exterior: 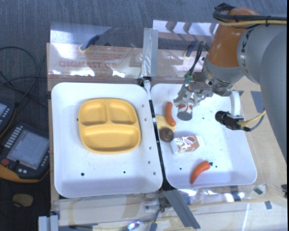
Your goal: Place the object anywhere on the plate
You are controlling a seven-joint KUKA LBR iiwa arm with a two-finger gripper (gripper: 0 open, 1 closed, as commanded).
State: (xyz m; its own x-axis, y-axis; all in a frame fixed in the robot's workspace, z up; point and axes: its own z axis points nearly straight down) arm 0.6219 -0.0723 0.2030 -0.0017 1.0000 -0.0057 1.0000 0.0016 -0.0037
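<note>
A yellow three-compartment plate (109,125) lies in the left white bin (67,177) with nothing on it. My gripper (187,101) is over the upper part of the right bin (241,170), directly above a small red and white can (185,112). The can's top sits right at the gripper's tip, and I cannot tell whether it is gripped. An orange sausage (169,113) lies just left of the can. A brown round piece (166,134), a printed packet (186,144) and an orange carrot-like piece (200,171) lie nearer the front of the right bin.
The ridge between the two bins (154,129) runs between the plate and the objects. A black cable connector (226,119) hangs off the arm to the right of the can. A clear panel (101,57) stands behind the bins, and a teach pendant (19,150) lies at the far left.
</note>
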